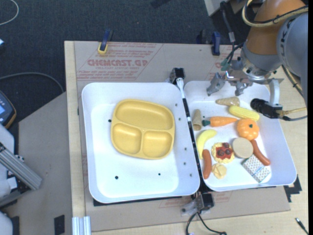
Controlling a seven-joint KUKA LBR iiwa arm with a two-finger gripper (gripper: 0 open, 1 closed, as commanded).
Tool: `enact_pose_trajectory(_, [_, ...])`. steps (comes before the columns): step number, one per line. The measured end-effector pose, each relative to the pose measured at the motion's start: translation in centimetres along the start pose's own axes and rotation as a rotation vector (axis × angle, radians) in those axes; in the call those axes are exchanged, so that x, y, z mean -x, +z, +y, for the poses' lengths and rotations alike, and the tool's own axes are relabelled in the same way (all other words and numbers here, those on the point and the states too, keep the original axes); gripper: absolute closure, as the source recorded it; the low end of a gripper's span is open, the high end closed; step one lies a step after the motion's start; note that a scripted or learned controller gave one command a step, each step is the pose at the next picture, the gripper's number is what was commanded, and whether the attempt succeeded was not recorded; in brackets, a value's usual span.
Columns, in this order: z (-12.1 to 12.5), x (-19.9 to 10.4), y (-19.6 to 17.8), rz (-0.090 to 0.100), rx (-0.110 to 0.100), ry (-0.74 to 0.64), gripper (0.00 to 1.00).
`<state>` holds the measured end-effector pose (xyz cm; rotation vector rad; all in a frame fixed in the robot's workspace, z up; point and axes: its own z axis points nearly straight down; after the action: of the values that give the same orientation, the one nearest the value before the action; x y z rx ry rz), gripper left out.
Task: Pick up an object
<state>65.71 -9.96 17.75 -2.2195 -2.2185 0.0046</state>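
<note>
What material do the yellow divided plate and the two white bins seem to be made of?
Yellow divided plate: probably molded plastic, matte to slightly glossy, with smooth rounded compartments and even color. White bins, left and right: likely thin formed plastic, smooth, with rounded corners and soft sheen.

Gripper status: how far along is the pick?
Nothing looks picked yet. The gripper sits at the far end of the right bin, fingers spread with nothing between them, just above the beige piece and corn. Carrot, orange and banana all lie in the bin. Left: descend, close, lift.
</note>
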Motion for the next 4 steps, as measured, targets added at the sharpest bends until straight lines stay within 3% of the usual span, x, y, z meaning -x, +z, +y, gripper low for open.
enact_pose_trajectory(1, [-0.3,-0.2,6.1,0.0,0.001,0.0,0.0])
enact_pose_trajectory(2, [-0.3,-0.3,9.4,0.0,0.001,-0.001,0.0])
enact_pose_trajectory(3, [-0.2,-0.3,8.2,0.0,0.005,0.0,1.0])
enact_pose_trajectory(4, [-0.4,-0.2,3.9,-0.001,0.008,0.0,1.0])
